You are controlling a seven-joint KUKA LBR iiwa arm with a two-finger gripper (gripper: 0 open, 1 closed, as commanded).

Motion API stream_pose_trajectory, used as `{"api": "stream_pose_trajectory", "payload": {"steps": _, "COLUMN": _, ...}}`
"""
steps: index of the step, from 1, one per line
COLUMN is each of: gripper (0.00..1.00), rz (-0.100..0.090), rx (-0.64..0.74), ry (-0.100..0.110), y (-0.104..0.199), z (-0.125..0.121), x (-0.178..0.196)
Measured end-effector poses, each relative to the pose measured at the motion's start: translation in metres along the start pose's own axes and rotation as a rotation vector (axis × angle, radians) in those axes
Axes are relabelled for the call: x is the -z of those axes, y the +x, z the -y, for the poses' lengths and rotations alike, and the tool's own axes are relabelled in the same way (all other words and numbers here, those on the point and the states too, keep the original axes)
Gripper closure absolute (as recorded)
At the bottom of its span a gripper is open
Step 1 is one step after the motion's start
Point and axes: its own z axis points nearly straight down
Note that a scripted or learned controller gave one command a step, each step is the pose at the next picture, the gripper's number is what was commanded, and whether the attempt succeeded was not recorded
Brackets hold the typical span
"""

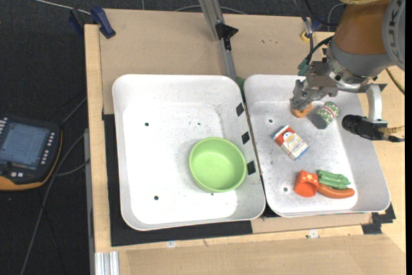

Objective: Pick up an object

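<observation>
- A tan tabletop (pixel 167 42) sits on dark carpet and carries two shallow white bins side by side; a metal pole (pixel 209 0) rises at 12 o'clock and a handheld pendant (pixel 26 151) lies on the floor at 9 o'clock.
- The left bin (pixel 161 106) holds a green bowl (pixel 217 165) toward its 4 o'clock corner.
- The right bin (pixel 360 158) holds a small carton (pixel 290 142) near its middle, and an orange-and-green toy (pixel 324 183) at 5 o'clock.
- The grey-and-orange arm (pixel 367 16) reaches in from 2 o'clock; its tool (pixel 304 100) is low over the bin's 12 o'clock area.
- An orange object (pixel 300 112) lies directly under the tool tips, with a green-labelled can (pixel 326 114) just beside it at 3 o'clock.
- Whether the tool is released or clenched, I cannot tell.
</observation>
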Motion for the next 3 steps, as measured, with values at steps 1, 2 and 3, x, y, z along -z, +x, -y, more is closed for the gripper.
{"api": "stream_pose_trajectory", "payload": {"steps": 1, "gripper": 1.00, "rz": 0.000, "rx": -0.001, "ry": 0.000, "y": 0.045, "z": -0.013, "x": -0.002}}
{"api": "stream_pose_trajectory", "payload": {"steps": 2, "gripper": 1.00, "rz": 0.000, "rx": 0.000, "ry": -0.001, "y": 0.092, "z": -0.013, "x": 0.007}}
{"api": "stream_pose_trajectory", "payload": {"steps": 3, "gripper": 1.00, "rz": 0.000, "rx": 0.000, "ry": 0.000, "y": 0.149, "z": -0.011, "x": 0.008}}
